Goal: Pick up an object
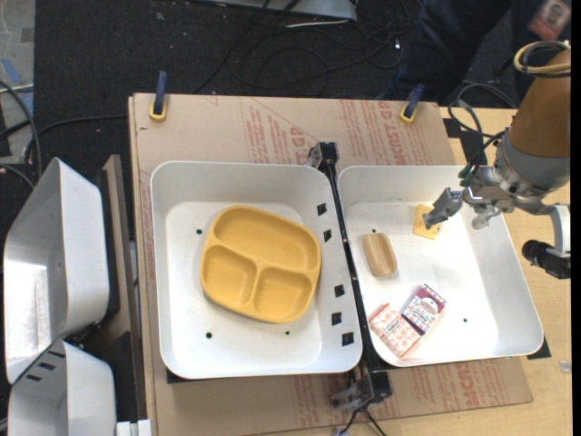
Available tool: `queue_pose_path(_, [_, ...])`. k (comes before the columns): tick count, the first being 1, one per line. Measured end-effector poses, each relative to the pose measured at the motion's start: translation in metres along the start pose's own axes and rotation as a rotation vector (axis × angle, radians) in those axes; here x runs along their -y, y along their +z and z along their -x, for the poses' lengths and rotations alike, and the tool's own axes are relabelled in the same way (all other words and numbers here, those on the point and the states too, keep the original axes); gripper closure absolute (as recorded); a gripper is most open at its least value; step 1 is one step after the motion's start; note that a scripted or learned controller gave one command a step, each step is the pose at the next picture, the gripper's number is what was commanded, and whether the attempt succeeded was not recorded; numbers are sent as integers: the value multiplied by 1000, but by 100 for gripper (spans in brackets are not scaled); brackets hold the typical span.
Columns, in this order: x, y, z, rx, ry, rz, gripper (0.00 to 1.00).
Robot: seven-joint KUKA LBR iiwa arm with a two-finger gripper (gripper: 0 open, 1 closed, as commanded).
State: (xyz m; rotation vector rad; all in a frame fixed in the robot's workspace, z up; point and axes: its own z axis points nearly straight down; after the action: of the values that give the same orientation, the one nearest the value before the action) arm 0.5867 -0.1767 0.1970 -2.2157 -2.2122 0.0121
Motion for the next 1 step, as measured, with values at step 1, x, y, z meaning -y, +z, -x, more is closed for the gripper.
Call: queue_pose_path(1, [-3, -7, 0, 2, -3, 13, 0])
